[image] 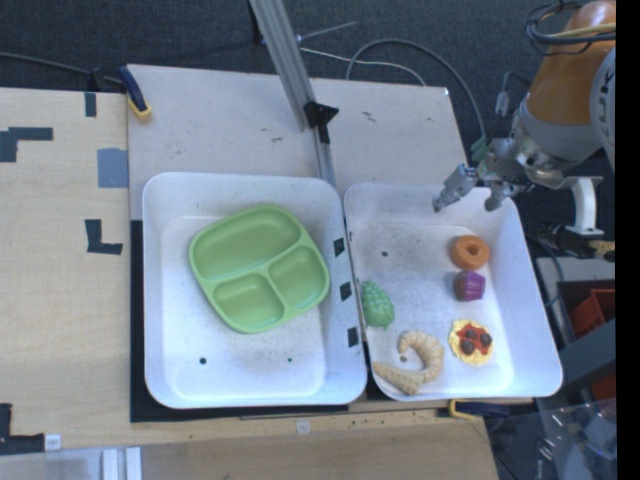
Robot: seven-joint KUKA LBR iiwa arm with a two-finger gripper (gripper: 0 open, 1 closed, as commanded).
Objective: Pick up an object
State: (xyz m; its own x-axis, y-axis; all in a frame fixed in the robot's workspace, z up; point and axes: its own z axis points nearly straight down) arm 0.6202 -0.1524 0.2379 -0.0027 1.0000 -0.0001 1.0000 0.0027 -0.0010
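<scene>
Right bin (530, 353), near edge: croissant (415, 360), small tart (472, 341). Further in: green item (377, 304), purple piece (469, 286), orange donut (469, 252). Far rim: hand (468, 194) open, gripping nothing. Judgement: pick not yet done.

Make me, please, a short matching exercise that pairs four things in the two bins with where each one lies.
Things:
1. green divided plate
2. orange doughnut
3. green bumpy toy
4. small tart with berries

Places:
A. right bin, against its left wall
B. left bin, near the middle
C. right bin, toward the near right corner, below the purple piece
D. right bin, the toy nearest the gripper

Pairs: 1-B, 2-D, 3-A, 4-C
</scene>
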